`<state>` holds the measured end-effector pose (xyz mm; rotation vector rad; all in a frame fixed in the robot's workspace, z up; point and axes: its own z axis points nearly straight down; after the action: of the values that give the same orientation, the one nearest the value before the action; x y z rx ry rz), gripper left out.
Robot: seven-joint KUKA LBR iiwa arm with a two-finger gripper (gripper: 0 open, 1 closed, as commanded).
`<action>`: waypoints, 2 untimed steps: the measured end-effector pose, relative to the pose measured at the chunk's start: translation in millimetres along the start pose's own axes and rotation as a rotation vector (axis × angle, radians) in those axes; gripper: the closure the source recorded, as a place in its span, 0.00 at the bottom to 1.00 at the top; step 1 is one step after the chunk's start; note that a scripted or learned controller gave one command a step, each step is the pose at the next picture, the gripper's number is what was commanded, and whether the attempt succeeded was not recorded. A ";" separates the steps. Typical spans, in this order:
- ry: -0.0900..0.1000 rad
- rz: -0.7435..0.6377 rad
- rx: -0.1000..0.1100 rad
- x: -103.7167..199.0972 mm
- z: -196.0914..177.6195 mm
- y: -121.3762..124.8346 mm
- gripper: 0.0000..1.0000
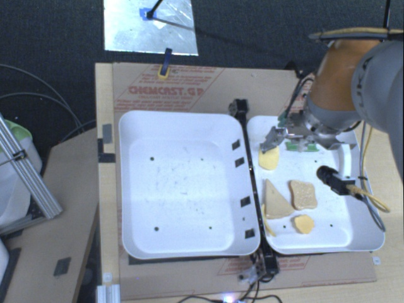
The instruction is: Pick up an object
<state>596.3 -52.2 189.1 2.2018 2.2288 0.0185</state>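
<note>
Four food pieces in right bin [363,232], gripper [273,141] above yellow piece [269,160] — fingers' spread unclear, partly hidden.

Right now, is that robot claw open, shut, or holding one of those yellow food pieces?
Gripper: cannot be told; it hangs just above the pale yellow piece in the right bin.

Both bins look like smooth white plastic, slight sheen; left bin [183,185] has faint scuffs and specks on its floor, right bin [334,229] cleaner. Bench [189,84] top is matt brown cardboard with red print. Sheet [150,16] past the bench's far edge: shiny, crinkled, foil-like. Arm [356,74] shell: smooth grey, satin orange band.
</note>
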 end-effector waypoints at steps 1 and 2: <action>0.000 0.004 0.006 32.2 -69.8 -41.6 0.00; 0.002 0.001 0.015 113.6 -58.4 -96.4 0.00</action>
<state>497.7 60.1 246.3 2.2111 2.2365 0.0034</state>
